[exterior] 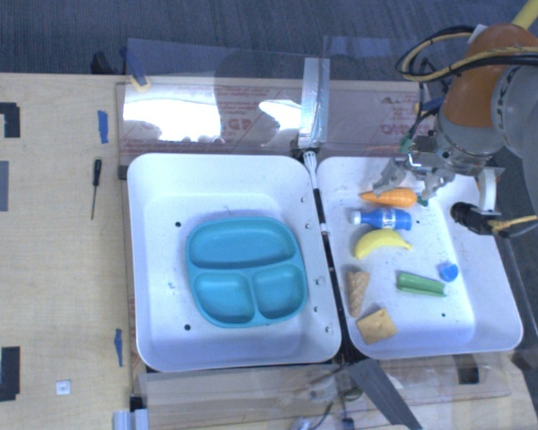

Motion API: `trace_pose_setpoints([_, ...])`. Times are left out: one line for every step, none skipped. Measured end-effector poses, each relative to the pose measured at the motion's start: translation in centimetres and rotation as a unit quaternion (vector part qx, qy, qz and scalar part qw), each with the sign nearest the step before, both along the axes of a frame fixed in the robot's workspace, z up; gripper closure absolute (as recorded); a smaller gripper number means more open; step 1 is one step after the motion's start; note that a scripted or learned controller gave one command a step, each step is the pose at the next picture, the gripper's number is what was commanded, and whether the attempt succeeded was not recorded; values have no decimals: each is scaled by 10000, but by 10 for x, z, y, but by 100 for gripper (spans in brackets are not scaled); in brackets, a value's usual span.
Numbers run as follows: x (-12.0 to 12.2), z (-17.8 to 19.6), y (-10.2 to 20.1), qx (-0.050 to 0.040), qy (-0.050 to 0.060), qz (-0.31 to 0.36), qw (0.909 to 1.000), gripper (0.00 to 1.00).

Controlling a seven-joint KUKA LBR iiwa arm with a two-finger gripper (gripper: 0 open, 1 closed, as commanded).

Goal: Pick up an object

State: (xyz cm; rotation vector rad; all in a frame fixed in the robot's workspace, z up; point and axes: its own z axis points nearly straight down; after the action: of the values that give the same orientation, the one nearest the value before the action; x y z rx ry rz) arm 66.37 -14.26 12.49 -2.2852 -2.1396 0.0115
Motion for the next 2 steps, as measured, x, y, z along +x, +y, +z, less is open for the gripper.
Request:
trace_pose_setpoints([-1,-28,1,-56,-156,449,9989,0])
trace_pose_setpoints([4,-38,-33,-21,-88,685,9976,0])
